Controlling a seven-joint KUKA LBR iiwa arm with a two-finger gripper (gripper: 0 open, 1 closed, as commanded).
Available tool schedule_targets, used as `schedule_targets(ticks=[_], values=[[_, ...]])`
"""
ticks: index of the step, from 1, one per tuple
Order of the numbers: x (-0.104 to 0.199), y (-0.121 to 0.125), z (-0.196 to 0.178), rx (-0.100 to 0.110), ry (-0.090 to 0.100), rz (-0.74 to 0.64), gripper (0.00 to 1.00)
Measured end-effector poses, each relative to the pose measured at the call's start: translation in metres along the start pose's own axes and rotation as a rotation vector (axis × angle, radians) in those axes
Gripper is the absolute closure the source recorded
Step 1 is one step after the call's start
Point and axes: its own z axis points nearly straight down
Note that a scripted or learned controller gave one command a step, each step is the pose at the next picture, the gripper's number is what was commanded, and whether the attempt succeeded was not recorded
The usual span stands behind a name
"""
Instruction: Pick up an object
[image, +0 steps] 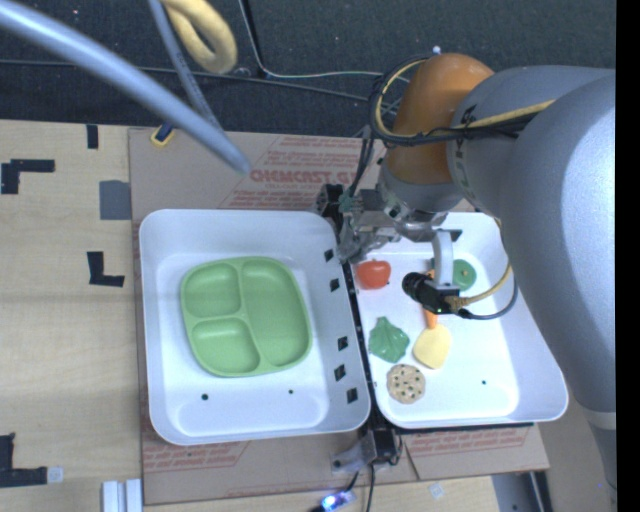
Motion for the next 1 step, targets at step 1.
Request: schedule_targets(ticks=[1], values=[[0.0488,0.0170,0.0001,0.000,0.001,0.000,1.00]])
